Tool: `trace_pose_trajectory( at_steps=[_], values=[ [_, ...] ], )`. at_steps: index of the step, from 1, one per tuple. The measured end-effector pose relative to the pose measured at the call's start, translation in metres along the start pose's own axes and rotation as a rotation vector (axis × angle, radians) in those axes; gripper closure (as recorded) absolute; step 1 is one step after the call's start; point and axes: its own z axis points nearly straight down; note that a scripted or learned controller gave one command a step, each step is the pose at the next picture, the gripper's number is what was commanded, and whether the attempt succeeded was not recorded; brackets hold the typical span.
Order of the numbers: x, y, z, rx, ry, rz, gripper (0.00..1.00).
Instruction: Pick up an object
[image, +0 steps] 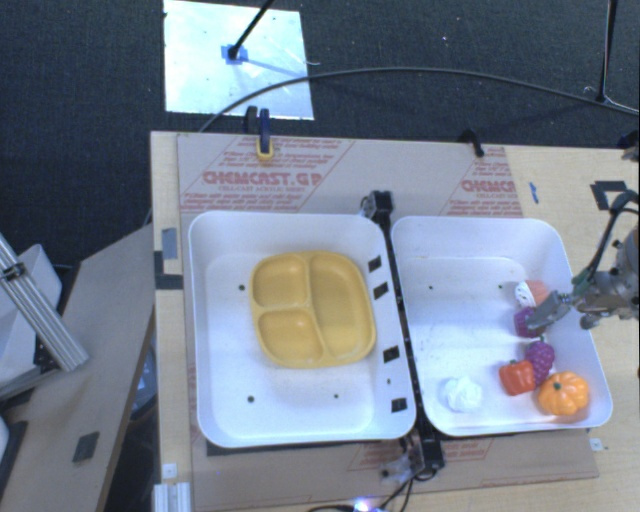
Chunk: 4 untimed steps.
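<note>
My jaws (535, 318) were at the right bin's (470, 235) right edge, over a purple toy (524, 322), grip unclear, yellow tray (312, 308) in left bin (225, 240).

Open floor across the left and middle of the right bin (470, 240), but crowded along its right wall by gripper (545, 314), purple piece (526, 322), grapes (541, 358), red pepper (516, 377), pumpkin (563, 394) and white lump (462, 394); left bin (215, 300) blocked centrally by yellow tray (311, 308).
</note>
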Motion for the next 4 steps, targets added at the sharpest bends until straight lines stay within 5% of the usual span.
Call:
trace_pose_trajectory(
  at_steps=[1,4],
  values=[
    [0.001,0.003,-0.006,-0.012,-0.003,-0.004,0.00],
    [-0.004,0.000,0.140,-0.010,-0.002,-0.001,0.00]
  ],
)
